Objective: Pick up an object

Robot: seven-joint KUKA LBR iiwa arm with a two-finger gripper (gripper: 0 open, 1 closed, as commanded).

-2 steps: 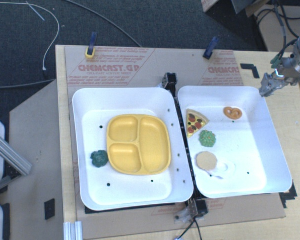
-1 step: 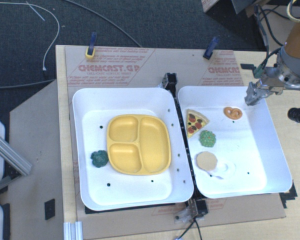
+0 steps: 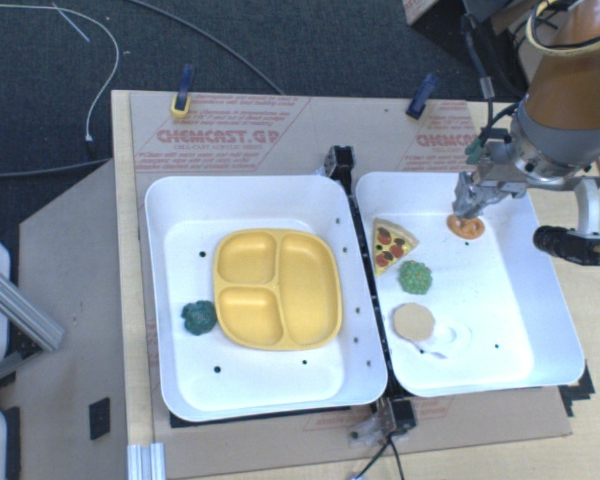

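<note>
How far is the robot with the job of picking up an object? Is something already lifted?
Done: the gripper has reached the right bin and sits directly over the small orange piece. In hand: nothing visibly lifted; the orange piece appears to lie on the bin floor. Left: grasping and raising it. The pizza slice, green piece and tan disc lie untouched nearby.

The grey arm (image 3: 565, 88) reaches in from the right, orange band above the wrist, wrist bent downward. Its gripper (image 3: 467, 211) points down, fingertips low and close together.
</note>
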